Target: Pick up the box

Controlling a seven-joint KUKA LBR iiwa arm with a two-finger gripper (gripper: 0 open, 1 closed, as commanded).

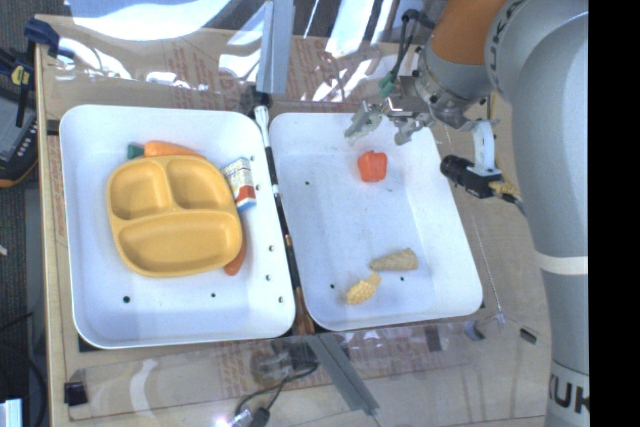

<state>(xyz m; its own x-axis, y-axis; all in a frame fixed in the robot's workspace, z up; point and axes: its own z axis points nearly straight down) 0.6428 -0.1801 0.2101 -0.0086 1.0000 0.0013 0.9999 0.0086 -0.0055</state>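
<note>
White bins sit side by side on the counter; gripper hovers over the far edge of the right bin, fingers spread fairly wide, nothing between them. Approach step, no grasp made yet

Task thing: the box, small, white with red and blue print, lies in the left bin, well apart from the fingers, off to their left and nearer the camera, across the divider between the bins. It touches or nearly touches the right rim of the yellow tray, lying tilted; exact contact hard to tell

Just below the fingers in the right bin: an orange-red pepper-like piece, near but not touching. Further toward the camera from the fingers: two tan food-shaped pieces, well apart. An orange carrot-like piece peeks out behind the tray

Judgement: the fingers are over the wrong bin for this task. Next move calls for travel left across the divider, then descent over the box with the fingers lined up across its short side. Risk: the tray rim crowds one side of the box, so one finger may land on the tray or push the box away
</note>
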